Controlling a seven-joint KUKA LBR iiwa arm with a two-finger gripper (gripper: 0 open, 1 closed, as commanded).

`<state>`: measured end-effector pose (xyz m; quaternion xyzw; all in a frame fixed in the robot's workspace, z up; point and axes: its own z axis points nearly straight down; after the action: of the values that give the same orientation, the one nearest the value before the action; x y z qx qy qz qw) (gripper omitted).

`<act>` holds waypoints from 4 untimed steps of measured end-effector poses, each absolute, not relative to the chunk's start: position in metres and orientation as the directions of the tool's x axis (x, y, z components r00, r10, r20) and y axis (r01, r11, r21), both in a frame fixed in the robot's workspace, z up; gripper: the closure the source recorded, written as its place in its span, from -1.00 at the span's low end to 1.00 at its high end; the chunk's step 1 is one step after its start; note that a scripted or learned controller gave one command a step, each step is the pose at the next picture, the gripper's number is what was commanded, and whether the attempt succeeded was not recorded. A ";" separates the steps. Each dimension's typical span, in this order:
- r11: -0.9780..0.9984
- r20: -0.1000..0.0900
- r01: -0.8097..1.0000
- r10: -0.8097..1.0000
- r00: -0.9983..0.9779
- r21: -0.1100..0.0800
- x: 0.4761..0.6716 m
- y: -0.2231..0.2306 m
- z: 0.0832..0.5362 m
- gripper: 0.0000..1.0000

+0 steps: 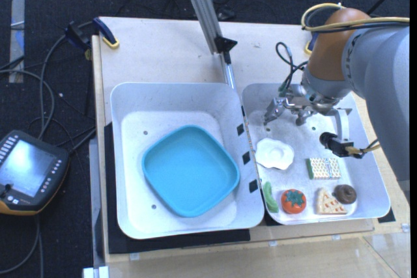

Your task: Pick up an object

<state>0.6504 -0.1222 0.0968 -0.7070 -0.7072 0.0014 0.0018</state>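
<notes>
The grey arm is reaching in from the right, with its orange band above the wrist, and the gripper (287, 111) is hanging over the far part of the right bin (371, 169). Its fingers are spreading apart with nothing between them, their tips pointing down toward the bin floor near the far left corner.

The toy foods are lying along the near half of that bin. A white fried egg (274, 154) is sitting by the left wall, nearest the gripper yet apart from it. A green-and-white waffle piece (324, 168) is resting toward the middle, to the egg's right. Along the near edge, a green pod (268, 196) is lying against the left wall, a red tomato (293, 201) is sitting just beside it, then a pizza slice (330, 203), and a chocolate doughnut (344, 193) is touching the slice at its right.

The left bin (130, 101) is carrying a blue square plate (189, 170), lying slightly turned on its floor
</notes>
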 end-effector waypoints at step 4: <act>0.001 -0.001 1.000 1.000 -0.001 0.004 0.662 -0.123 0.267 1.00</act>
<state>0.6617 -0.1229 0.2669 -0.7069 -0.7073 -0.0011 -0.0015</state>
